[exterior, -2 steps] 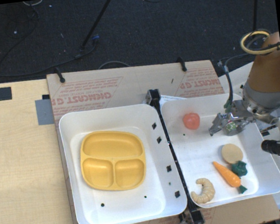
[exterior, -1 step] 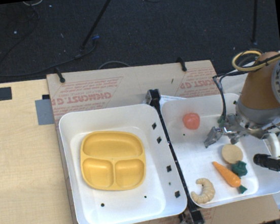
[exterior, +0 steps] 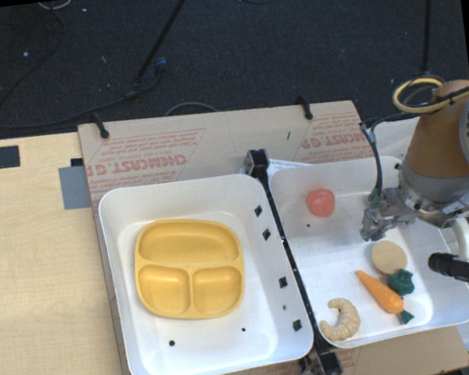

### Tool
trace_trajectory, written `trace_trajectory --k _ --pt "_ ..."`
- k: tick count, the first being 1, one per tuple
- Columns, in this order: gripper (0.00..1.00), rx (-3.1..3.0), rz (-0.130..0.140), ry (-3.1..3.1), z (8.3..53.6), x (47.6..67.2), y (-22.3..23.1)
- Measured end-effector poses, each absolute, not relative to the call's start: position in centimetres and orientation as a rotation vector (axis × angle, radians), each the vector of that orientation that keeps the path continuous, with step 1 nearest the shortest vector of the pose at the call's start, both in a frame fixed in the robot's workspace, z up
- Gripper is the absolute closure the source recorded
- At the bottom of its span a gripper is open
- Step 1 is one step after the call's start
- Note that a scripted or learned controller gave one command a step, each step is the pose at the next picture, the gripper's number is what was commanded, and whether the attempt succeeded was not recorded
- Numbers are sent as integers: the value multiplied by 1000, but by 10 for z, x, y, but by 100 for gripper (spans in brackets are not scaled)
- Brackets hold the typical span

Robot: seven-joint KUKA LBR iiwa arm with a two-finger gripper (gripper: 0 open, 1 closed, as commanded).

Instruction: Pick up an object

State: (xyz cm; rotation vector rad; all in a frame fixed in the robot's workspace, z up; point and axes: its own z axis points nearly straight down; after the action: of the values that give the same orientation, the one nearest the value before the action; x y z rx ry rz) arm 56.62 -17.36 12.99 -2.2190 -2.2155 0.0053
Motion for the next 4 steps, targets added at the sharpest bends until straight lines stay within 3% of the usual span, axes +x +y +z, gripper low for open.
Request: trace_trajectory --k 3,4 --pt "100 -2220 0 -2224 248 566 -181" --pt "100 -2212 2 -2224 234 564 -127"
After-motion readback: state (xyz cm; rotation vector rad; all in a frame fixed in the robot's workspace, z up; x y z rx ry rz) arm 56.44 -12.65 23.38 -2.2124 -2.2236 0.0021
